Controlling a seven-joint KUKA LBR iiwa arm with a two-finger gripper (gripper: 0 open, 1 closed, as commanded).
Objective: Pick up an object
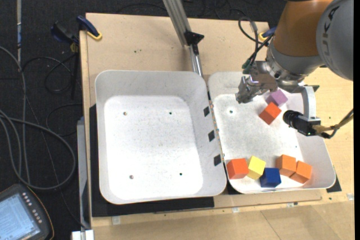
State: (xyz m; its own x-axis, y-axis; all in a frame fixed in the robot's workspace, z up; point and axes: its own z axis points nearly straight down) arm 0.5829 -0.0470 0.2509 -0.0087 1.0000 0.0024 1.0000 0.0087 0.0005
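Observation:
The right bin (236, 121) holds several small blocks. A purple block (277, 98) and an orange block (270, 113) lie near its far right side. Along the front wall sit an orange block (237, 167), a yellow block (256, 166), a blue block (270, 177) and two more orange blocks (287, 163) (303, 171). My gripper (247, 91) hangs over the far part of the right bin, just left of the purple block. Nothing shows in its grasp.
The left bin (149, 132) lies beside the right one, its white floor speckled. A slanted metal pole (171, 0) rises behind the bins. Cables and a clamp (84, 28) lie at the bench's far left corner. The arm's bulk covers the bench's far right.

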